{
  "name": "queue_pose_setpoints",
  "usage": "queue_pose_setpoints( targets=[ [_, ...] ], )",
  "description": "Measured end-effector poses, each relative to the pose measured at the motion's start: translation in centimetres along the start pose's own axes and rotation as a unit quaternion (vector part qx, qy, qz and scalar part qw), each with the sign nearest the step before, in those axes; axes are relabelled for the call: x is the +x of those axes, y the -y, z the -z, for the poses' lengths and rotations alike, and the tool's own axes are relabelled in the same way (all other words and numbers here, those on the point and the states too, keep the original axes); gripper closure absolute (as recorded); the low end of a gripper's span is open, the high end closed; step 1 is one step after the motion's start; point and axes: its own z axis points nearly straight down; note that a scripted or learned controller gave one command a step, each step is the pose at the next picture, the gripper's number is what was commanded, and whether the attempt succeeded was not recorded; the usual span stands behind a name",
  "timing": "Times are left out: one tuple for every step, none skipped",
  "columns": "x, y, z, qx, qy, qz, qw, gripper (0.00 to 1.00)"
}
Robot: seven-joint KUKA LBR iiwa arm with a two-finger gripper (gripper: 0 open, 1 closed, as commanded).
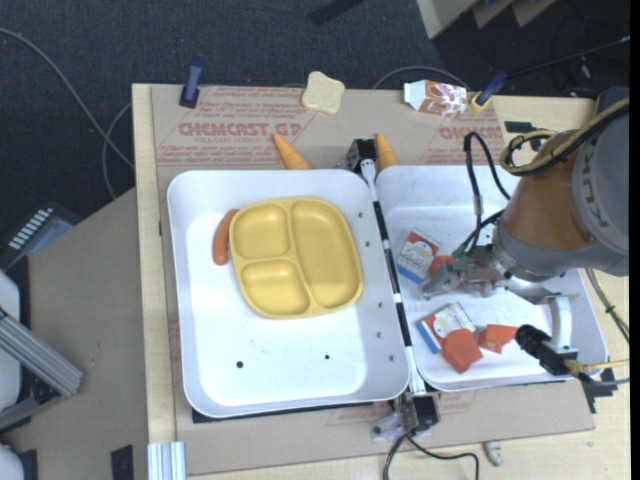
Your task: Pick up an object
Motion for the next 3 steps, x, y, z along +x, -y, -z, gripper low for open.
queue_pose_setpoints(
  targets=[
    [1.4, -4.0, -1.0, 0.001, 0.0, 0.001, 1.0, 0.0],
    [1.4, -4.1, 0.0, 0.0, 0.0, 0.001, 1.0, 1.0],
    [10.6, -3.5, 9.1, 0.0, -0.001, 0.002, 1.0, 1.0]
  ],
)
